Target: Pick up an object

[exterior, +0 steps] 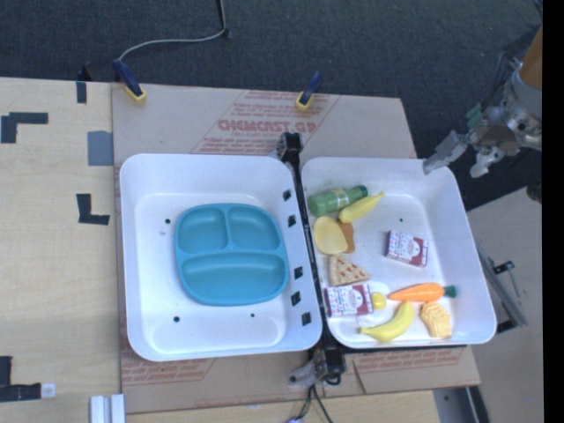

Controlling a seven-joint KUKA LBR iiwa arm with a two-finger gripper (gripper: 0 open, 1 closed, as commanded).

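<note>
The right bin [465, 227] holds several toy foods. Among them are a green bottle [335, 199], a yellow pepper [362, 207], a small red and white carton [406, 248], a pizza slice [349, 271], a carrot [419, 293], a banana [392, 324] and a corn cob [436, 318]. My gripper [458, 161] hangs above the bin's far right corner, outside its rim. Its fingers are spread open with nothing between them. It is well apart from every object.
The left bin [141, 236] carries a blue divided plate [232, 252]. Both bins rest on a cardboard sheet [256, 126] held by yellow and blue clamps [308, 91]. A second carton [350, 300] and a yellow round piece [329, 233] lie near the divider.
</note>
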